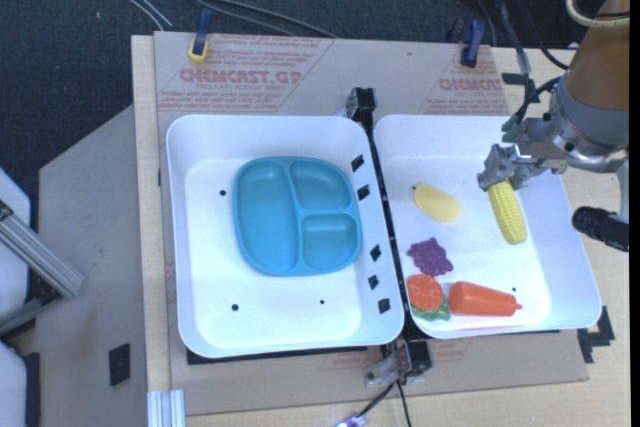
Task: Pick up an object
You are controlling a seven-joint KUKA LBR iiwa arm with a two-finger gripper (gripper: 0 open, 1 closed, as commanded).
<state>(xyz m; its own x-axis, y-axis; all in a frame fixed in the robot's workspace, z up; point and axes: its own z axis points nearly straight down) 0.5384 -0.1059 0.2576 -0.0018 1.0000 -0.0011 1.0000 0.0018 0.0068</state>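
In the right bin [560,245] lie a yellow corn cob [509,213], a yellow lemon [438,203], a purple bunch of grapes [430,256], a red tomato [424,292] and an orange carrot [483,299]. My gripper [506,171] reaches in from the right and sits right at the far end of the corn cob. The cob points toward the near side of the bin. Whether it touches the cob I cannot tell.
The left bin [200,295] holds a blue divided plate [297,215]. A black divider [372,205] runs between the two bins. Two clamps [200,45] [470,45] stand at the board's far edge. A black part [602,226] juts in at the right.
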